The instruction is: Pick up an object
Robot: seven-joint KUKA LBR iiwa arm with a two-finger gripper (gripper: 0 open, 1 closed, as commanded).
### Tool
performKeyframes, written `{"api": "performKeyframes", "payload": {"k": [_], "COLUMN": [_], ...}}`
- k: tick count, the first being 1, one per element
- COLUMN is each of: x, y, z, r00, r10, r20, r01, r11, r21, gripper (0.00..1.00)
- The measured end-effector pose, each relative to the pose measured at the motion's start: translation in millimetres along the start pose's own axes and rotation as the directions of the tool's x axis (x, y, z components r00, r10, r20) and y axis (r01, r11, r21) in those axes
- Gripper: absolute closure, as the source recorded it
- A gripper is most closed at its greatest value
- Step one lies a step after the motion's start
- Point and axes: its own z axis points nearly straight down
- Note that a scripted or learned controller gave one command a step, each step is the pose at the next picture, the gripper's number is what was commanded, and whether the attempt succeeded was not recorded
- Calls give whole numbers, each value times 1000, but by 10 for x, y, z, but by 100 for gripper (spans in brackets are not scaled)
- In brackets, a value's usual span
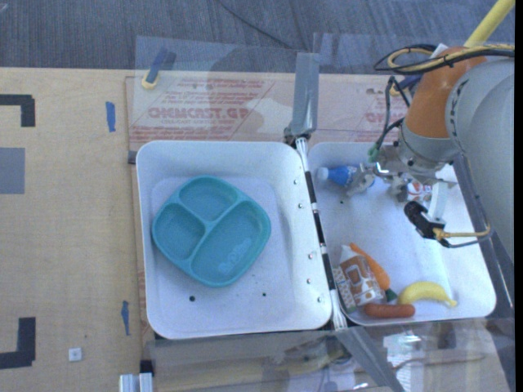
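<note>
1. Two white bins sit side by side: the left bin holds a teal divided plate, lying flat near its middle.
2. The right bin holds a banana, a red sausage-shaped piece, a carrot and a small brown packet, all clustered at its near edge.
3. A blue-capped bottle lies at the far-left corner of that bin.
4. The gripper hangs low just right of the bottle; whether it is open or closed, I cannot tell.
</note>
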Motion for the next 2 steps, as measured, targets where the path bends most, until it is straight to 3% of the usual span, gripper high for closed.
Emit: {"api": "performKeyframes", "payload": {"k": [1,2], "x": [230,267], "y": [48,55], "z": [7,13], "r00": [995,979], "r10": [101,205], "r20": [19,14], "r01": [-102,-205], "r11": [995,978], "r21": [21,34], "gripper": [0,0]}}
